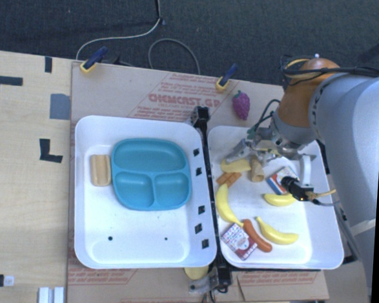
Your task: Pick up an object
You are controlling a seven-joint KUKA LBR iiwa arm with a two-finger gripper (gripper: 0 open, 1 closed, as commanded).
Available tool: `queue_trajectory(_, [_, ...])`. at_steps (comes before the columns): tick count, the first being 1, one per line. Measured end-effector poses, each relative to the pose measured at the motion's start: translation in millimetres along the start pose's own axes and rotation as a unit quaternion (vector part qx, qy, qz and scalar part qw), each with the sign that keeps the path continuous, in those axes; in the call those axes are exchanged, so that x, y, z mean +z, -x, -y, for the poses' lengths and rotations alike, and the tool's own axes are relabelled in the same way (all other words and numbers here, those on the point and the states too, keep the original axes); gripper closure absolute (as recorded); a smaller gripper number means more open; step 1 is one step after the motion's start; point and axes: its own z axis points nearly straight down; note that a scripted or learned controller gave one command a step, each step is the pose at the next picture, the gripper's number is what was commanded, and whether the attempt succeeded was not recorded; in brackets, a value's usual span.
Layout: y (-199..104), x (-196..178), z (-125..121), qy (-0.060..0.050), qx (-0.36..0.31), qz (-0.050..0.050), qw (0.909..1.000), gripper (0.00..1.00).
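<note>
Gripper [257, 152] low in the right bin [318, 254] (finger state cannot be told). Nearest banana [224, 205]: likely light, smooth, rigid; grasp across its middle.

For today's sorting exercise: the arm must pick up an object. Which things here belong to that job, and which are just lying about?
Job:
gripper
right bin
bananas
sausage
red packet

Lying about:
left bin
blue tray
tan block
purple grapes
</note>
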Motion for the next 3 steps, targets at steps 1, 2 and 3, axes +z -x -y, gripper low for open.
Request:
queue_trajectory(1, [-0.6,-12.7,-2.4,0.003,-0.001,0.001,1.0000,1.00])
queue_trajectory(2, [-0.7,-11.8,-2.0,0.002,-0.001,0.001,1.0000,0.00])
queue_trajectory(3, [73.3,0.0,31.9,0.000,0.002,0.001,1.0000,0.00])
